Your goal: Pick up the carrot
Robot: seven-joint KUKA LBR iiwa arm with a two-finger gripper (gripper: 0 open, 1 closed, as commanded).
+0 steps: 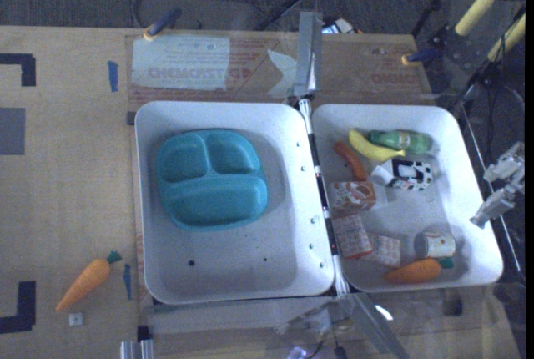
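Camera view, looking down at a slant on a wooden bench (67,182) with two shallow white bins side by side. Nearest the viewer, on the bare bench outside the bins at lower left, lies one orange toy carrot (83,283) with a green top, tilted. A second carrot (415,270) lies inside the right bin (471,174), along its near edge, its green top pointing right; just beside and behind it sits a small white cup or can (436,245) on its side. To the left of that, two small printed food boxes (354,235) rest near the wall between the bins. Farther back in the same bin are another printed packet (352,196), a black-and-white carton (412,174), a reddish sausage-like piece (350,159), a yellow banana (373,148) and a green bottle (400,140) lying flat, the banana touching the bottle. The left bin (167,265) holds a teal divided plate (212,177) toward its far side. The gripper (499,190) is at the right edge, above the right bin's outer rim, well apart from both carrots; whether its pincer is open or closed cannot be told, and nothing shows in it. Beyond the bins lie cardboard sheets (192,69) and clamps.
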